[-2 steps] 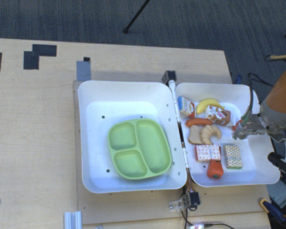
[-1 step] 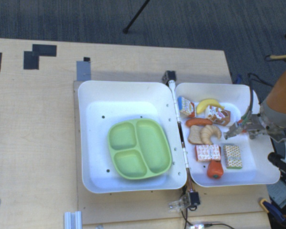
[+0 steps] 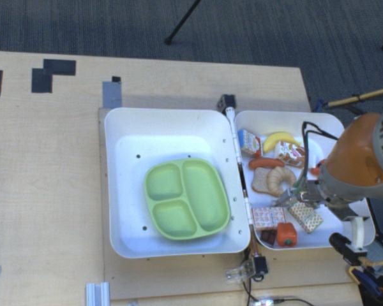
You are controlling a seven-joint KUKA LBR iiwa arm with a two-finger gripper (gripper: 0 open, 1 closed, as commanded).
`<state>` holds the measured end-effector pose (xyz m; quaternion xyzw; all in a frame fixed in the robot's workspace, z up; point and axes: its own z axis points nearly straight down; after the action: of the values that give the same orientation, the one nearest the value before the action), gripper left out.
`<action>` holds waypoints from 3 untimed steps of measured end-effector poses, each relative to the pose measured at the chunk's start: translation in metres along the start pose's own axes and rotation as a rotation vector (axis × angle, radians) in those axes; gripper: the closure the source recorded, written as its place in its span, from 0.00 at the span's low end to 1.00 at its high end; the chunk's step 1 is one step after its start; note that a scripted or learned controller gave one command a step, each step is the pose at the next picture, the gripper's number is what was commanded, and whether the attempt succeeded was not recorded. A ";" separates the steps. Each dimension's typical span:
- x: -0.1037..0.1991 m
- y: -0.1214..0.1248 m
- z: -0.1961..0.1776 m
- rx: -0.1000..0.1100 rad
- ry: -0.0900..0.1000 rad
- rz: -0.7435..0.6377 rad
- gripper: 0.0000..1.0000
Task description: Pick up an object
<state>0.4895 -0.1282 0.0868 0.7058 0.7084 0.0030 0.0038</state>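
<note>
While the arm reaches in from the right, its gripper [image 3: 298,195] hangs low over the middle of the right bin [image 3: 325,121], among the toy food. The metal fingers look slightly parted, with nothing visible between them; no grasp is confirmed.

Candidate objects lie close together. A croissant [image 3: 282,179] rests on a slice of bread [image 3: 263,182] just left of the gripper, and a patterned packet [image 3: 306,218] lies just on its near side. A checked wafer [image 3: 268,217] and an orange-red piece [image 3: 286,234] sit nearer still, while a sausage [image 3: 267,164], banana [image 3: 281,138] and small carton [image 3: 248,141] lie farther off. The left bin [image 3: 124,171] holds a green divided tray [image 3: 186,198].

Judgement: the croissant or the packet is the likeliest target. The fingers should straddle one item only, descend squarely, and close fully before lifting, since the crowding invites a glancing or double pick.
</note>
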 end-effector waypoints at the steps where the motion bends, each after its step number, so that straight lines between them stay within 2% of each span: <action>1: 0.000 0.002 -0.011 -0.005 -0.002 -0.001 1.00; 2: -0.001 0.002 -0.011 -0.005 -0.002 0.000 0.00; 3: 0.000 0.004 -0.022 -0.008 -0.002 -0.002 1.00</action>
<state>0.4929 -0.1285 0.1086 0.7050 0.7091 0.0052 0.0076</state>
